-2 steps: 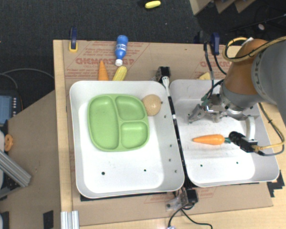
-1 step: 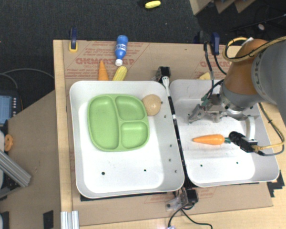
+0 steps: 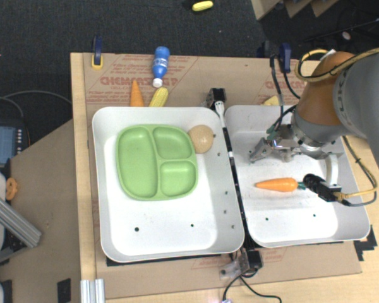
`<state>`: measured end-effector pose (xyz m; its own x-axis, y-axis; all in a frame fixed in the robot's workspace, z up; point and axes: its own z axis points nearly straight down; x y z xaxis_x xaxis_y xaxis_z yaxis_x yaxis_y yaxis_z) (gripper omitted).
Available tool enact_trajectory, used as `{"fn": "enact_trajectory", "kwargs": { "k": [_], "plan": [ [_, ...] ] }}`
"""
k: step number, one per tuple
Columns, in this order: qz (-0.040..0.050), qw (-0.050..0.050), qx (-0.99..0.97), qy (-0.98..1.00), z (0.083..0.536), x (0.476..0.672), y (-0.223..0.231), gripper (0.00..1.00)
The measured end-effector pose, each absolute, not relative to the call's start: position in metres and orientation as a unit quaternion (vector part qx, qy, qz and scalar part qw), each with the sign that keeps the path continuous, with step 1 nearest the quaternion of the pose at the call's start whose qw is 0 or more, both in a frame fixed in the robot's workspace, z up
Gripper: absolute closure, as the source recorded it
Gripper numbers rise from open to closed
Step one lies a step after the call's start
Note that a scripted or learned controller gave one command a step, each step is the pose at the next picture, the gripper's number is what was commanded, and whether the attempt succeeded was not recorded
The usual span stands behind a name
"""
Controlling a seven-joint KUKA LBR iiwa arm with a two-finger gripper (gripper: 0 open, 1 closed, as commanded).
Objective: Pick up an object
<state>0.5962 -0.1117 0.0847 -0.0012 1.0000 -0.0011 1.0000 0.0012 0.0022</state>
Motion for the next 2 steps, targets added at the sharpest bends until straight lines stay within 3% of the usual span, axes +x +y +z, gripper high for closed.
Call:
{"fn": "enact_trajectory", "kwargs": {
  "k": [2],
  "plan": [
    [0.0004, 0.001, 0.707, 0.708, 0.0847, 0.5962, -0.1117, 0.00]
  ]
}}
